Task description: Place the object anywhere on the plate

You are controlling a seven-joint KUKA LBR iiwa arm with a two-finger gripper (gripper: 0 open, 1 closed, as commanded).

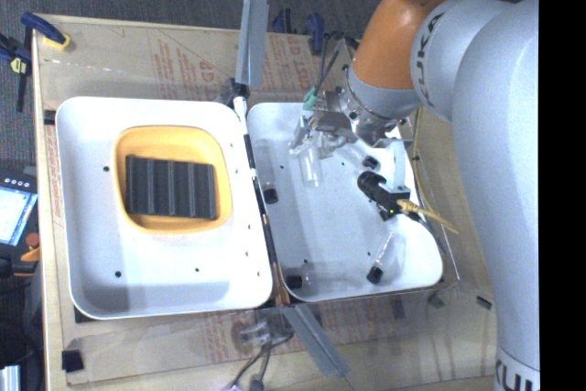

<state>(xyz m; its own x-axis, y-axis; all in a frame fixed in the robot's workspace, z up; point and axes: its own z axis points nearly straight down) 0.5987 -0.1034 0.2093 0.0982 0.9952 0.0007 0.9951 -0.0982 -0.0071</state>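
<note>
Jaws (311,151) hovering over right white bin (302,270), state unreadable, translucent object perhaps between them, too blurred to confirm; yellow-rimmed rectangular plate with dark ribbed centre (172,180) in left white bin (92,270), awaiting placement.

Slanted overhead view; both bins (156,298)
</note>
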